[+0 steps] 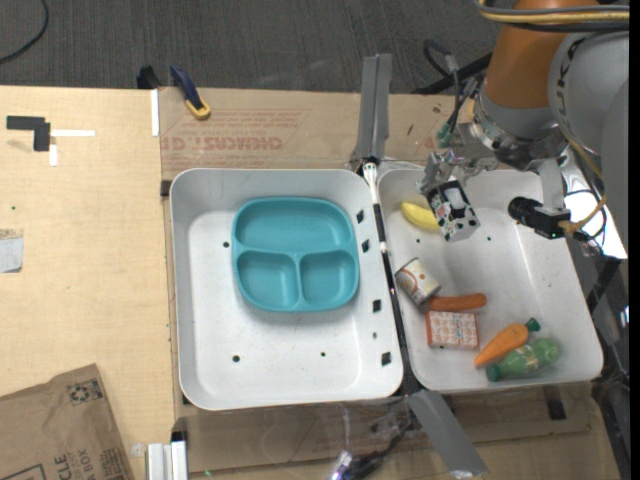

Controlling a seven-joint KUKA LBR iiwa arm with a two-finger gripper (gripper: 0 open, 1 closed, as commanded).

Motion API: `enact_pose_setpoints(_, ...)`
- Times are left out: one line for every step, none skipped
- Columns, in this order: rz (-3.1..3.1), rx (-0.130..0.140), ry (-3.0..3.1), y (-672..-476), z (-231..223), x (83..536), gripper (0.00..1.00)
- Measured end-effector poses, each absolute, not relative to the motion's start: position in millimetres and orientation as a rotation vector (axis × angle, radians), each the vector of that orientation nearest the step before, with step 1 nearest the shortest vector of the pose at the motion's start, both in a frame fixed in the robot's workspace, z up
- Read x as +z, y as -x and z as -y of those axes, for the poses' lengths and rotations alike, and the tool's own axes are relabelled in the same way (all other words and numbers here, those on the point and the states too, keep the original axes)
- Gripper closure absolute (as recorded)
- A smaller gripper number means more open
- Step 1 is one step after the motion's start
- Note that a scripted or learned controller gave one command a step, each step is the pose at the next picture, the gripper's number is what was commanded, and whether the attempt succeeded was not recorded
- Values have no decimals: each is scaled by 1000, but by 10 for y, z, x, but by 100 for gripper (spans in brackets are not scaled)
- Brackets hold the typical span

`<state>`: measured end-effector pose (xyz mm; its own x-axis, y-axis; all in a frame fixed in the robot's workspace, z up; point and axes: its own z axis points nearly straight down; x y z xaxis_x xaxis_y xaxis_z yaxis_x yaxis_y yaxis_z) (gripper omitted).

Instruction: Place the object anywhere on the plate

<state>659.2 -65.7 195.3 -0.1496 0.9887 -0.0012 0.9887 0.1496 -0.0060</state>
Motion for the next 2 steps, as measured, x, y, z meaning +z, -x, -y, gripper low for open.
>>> enact_pose_setpoints(2806,5,1403,-6432,-60,1880,100)
enact_pose_setpoints(2948,3,1080,-6463,-622,1907,100)
